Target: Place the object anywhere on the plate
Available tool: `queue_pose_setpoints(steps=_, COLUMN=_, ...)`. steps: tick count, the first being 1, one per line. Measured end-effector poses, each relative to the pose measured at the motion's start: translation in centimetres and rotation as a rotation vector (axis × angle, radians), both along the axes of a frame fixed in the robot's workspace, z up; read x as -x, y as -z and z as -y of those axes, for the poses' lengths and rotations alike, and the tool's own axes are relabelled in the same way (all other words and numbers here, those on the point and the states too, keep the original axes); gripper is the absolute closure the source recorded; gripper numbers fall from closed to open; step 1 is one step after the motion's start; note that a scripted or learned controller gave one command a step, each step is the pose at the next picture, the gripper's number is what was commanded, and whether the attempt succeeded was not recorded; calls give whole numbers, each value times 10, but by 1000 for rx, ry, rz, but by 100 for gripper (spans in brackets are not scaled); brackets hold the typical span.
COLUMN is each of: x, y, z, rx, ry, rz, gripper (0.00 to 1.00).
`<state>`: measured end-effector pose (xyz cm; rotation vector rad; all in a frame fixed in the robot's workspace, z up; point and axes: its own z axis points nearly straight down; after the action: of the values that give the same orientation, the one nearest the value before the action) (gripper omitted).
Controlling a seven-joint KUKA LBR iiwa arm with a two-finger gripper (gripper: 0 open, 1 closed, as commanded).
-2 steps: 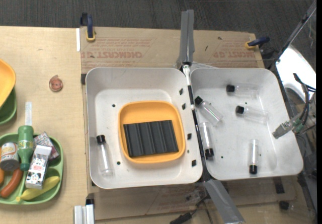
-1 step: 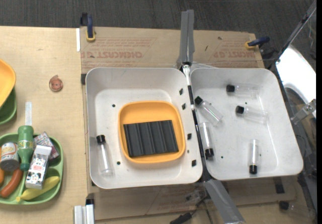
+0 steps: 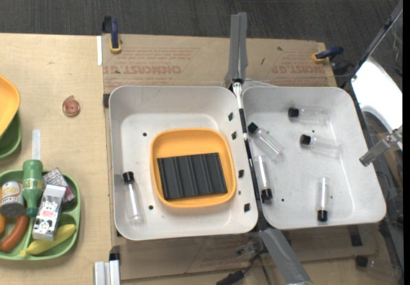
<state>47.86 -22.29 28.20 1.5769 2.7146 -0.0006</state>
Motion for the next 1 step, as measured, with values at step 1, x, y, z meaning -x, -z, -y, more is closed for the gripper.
queue_pose_setpoints(steps=1, x=1, y=53, z=-1, rx=-1, ry=38, rz=-3, gripper=0)
